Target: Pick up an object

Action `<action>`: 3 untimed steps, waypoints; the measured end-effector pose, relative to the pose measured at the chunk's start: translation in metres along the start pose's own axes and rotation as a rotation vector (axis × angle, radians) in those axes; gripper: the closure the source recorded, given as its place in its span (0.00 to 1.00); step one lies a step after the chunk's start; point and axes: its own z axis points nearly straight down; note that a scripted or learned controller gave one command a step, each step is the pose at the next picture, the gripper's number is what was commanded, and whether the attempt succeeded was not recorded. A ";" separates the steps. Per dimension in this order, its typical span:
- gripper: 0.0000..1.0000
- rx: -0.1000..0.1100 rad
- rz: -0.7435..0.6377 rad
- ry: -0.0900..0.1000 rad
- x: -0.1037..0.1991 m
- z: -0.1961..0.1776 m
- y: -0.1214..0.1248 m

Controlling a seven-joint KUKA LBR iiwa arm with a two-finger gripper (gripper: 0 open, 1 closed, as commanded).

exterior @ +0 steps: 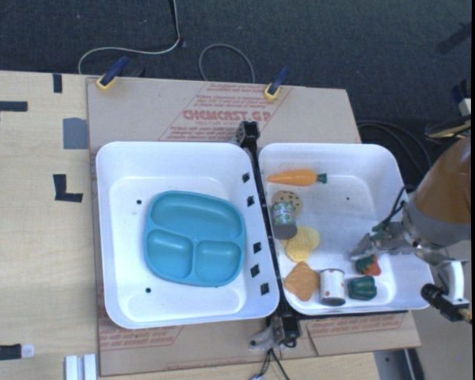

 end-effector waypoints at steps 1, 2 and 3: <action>1.00 -0.001 -0.009 0.006 0.069 -0.101 -0.001; 1.00 0.005 -0.010 0.008 0.150 -0.126 -0.002; 0.00 0.008 -0.002 0.005 0.144 -0.125 -0.003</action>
